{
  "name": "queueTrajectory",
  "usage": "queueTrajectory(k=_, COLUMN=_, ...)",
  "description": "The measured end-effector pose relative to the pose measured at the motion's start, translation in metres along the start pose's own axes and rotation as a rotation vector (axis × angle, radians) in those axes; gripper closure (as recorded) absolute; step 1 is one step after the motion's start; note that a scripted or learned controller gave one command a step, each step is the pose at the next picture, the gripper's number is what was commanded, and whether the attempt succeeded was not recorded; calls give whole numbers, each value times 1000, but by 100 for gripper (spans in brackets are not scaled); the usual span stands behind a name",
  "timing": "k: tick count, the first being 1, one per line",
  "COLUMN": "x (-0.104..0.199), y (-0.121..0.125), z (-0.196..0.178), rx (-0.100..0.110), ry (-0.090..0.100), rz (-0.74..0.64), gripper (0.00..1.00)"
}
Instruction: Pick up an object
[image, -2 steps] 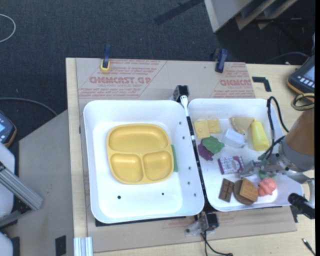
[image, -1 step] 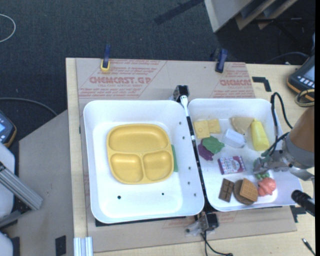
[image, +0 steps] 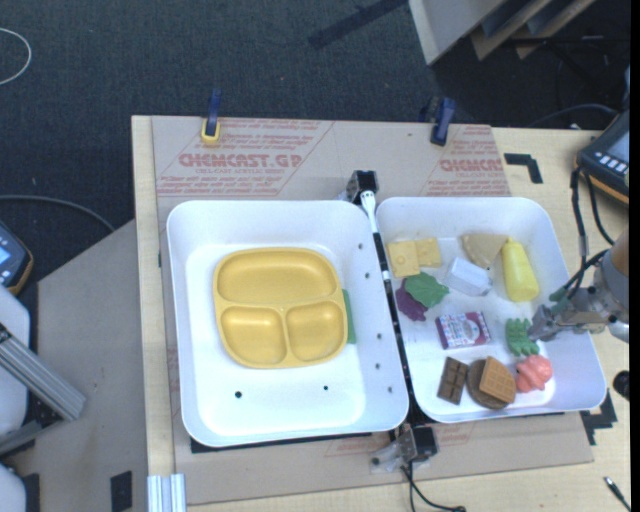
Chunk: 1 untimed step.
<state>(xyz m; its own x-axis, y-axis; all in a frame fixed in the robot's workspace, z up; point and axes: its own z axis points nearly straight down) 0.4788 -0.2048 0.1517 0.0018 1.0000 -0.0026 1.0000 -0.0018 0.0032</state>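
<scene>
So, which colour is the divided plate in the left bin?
The divided plate is yellow, seen clearly in the camera view, inside the left bin.

The arm comes in from the right edge of the frame, a little below mid-height, with little more than its wrist end in sight. The pincer (image: 548, 322) reaches leftward from there, low and roughly level, its dark metal tip ending at the right-hand part of the picture. Its grip state is too small to make out.
</scene>
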Motion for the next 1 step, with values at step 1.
queueTrajectory(k=1, x=-7, y=-6, z=-57, rx=-1, ry=0, rz=-2, gripper=100)
